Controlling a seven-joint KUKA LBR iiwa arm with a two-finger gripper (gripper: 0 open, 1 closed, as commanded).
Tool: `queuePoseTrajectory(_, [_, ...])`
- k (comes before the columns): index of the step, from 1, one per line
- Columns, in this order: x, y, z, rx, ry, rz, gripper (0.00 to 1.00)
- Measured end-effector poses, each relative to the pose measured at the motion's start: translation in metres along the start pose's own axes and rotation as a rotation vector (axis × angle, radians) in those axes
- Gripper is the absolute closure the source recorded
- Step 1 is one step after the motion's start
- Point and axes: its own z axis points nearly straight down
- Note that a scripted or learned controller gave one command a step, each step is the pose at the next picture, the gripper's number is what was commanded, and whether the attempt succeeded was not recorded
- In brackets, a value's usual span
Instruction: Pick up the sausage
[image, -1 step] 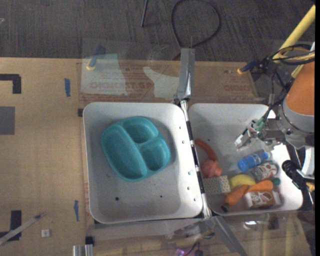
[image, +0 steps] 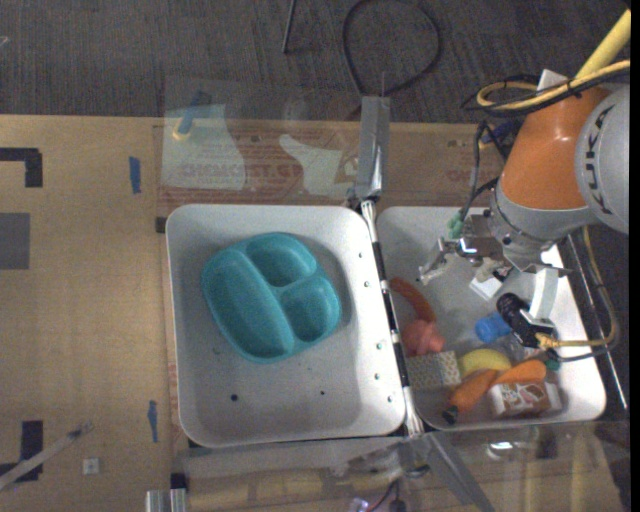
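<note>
Two white bins sit side by side; your sausage (image: 412, 297) lies along the right bin's (image: 590, 395) left wall, slanting near-right. Your gripper (image: 452, 258) hangs open and empty just far-right of it.

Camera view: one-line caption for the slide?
KUKA arm's gripper hovers over the right bin, above the sausage near the divider; teal plate sits in the left bin.

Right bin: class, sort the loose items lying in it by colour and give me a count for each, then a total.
Red: 1, sausage
Pink: 1, pink piece
Blue: 1, blue piece
Yellow: 1, yellow piece
Orange: 2, carrot and orange piece
Speckled: 1, sponge
Red and white: 1, carton
Total: 8
</note>
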Motion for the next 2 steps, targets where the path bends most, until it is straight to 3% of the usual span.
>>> queuePoseTrajectory(1, [0.040, 0.007, -0.001, -0.001, 0.000, -0.054, 0.00])
queuePoseTrajectory(2, [-0.042, -0.022, 0.049, 0.003, 0.001, -0.107, 0.00])
